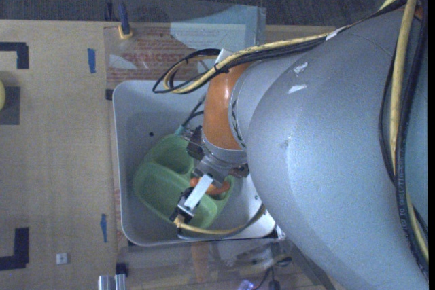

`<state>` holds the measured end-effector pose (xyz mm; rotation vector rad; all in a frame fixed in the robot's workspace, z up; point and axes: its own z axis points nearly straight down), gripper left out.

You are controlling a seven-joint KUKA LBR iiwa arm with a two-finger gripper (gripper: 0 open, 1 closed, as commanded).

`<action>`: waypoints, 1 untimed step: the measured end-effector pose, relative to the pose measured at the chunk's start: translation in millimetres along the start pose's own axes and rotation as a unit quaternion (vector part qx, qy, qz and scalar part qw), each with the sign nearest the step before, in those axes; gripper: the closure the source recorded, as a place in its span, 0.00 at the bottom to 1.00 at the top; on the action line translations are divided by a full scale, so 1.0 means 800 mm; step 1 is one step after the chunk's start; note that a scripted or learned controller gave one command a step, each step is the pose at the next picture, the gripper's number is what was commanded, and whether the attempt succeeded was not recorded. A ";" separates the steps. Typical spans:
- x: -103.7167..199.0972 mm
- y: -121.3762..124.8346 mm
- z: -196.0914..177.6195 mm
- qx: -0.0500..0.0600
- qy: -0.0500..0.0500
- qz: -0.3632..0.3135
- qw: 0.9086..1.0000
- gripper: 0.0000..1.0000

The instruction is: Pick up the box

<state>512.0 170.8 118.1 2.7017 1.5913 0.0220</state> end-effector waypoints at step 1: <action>-0.028 -0.009 0.022 -0.009 0.013 0.212 0.977 1.00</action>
